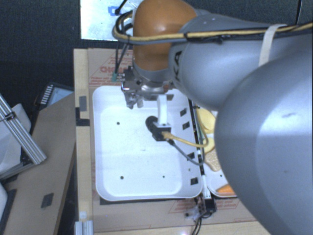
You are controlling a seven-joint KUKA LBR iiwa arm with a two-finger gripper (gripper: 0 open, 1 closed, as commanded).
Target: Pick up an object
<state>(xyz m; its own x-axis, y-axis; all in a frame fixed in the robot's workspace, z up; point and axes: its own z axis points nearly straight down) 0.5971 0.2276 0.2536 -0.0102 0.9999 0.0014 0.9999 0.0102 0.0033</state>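
Hanging low over the back of the left bin (105, 146), the pincer (133, 102) has bare white floor under it, so a grasp here would probably catch nothing; whether it is apart or together cannot be told. A yellow thing (207, 121) and an orange thing (226, 190) lie in the right bin (213, 184), under the arm (254, 82).
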